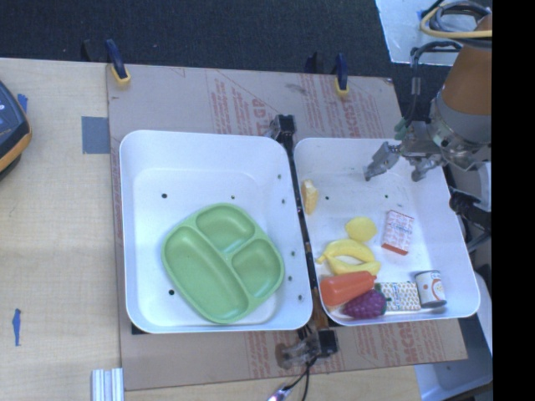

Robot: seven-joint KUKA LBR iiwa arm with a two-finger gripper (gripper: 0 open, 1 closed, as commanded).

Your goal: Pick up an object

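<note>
the left bin (142,224) holds a green tray (221,261); my targets crowd the right bin (456,224): banana (349,256), carrot (344,287), can (430,288). my gripper (399,162) hovers spread open, grasping nothing. i'd drop straight down over the packet (398,230), which lies apart.

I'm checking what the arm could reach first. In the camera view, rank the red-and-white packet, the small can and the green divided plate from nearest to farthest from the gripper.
From the gripper, at the top of the right bin:
1. Red-and-white packet, just below it in the same bin.
2. Small can, at that bin's lower right corner.
3. Green divided plate, over in the left bin.
</note>
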